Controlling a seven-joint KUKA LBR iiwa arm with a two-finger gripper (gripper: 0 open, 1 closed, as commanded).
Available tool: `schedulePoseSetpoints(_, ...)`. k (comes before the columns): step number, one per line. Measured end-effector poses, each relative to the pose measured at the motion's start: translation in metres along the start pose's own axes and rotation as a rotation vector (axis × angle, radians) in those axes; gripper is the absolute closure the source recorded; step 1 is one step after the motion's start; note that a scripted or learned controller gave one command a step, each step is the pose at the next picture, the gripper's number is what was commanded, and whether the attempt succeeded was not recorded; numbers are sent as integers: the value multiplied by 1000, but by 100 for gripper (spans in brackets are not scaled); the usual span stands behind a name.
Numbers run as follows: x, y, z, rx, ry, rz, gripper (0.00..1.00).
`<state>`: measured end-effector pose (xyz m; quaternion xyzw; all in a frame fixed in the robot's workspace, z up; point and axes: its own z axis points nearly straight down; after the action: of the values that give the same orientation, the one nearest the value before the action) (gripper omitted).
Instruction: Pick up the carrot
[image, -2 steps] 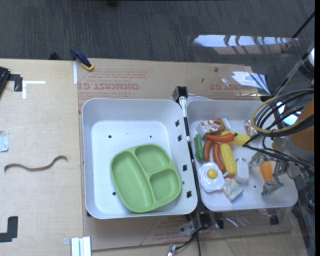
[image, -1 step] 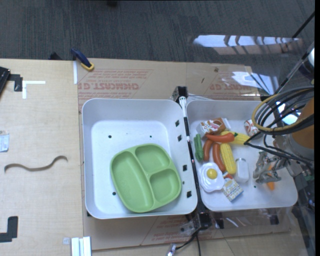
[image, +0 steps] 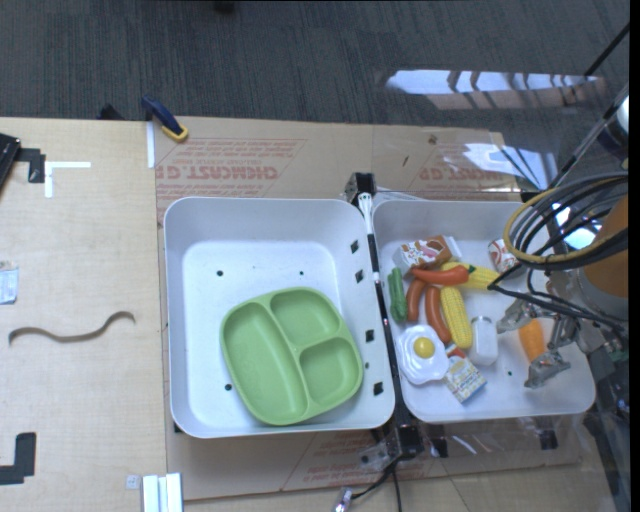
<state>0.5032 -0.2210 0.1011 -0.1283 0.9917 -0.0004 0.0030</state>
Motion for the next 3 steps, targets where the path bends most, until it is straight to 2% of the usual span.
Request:
schedulePoseSetpoints(1,-2,0,-9,2,-4,-1,100)
schedulePoseSetpoints(2,-2,0,-9,1,-4,-1,0)
schedulePoseSetpoints(3,9,2,9,-2,4,-187,0)
